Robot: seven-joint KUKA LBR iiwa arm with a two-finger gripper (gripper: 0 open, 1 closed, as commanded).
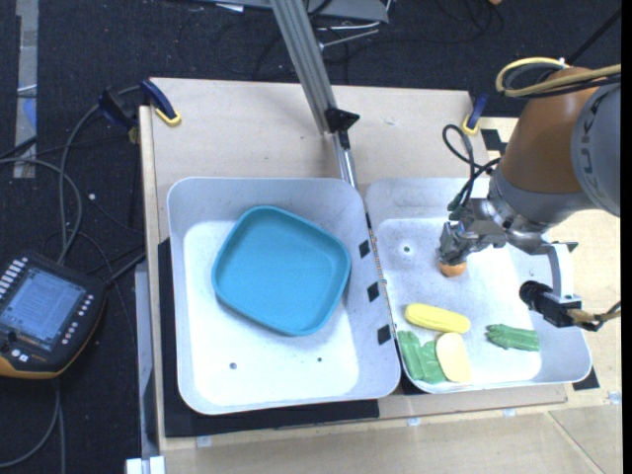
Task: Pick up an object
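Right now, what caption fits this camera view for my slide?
End effector down on a small orange object in the right bin; blue plate in the left bin.

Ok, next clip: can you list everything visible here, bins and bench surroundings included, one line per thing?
white bins: 2, white, side by side on the bench
blue plate: 1, blue, in the left bin
orange object: 1, orange, right bin, directly under the gripper; too small to identify
yellow pieces: 2, yellow, right bin near its front, one long, one oval below it
green pieces: 2, green, right bin front, one by the left wall, one further right
clamps: 2, blue and yellow, at the bench's far corners
metal pole: 1, grey, slanting over the bench's far edge
handheld controller: 1, grey with screen, on the floor to the left
arm: 1, grey and orange, entering from the right
gripper: 1, dark, over the orange object
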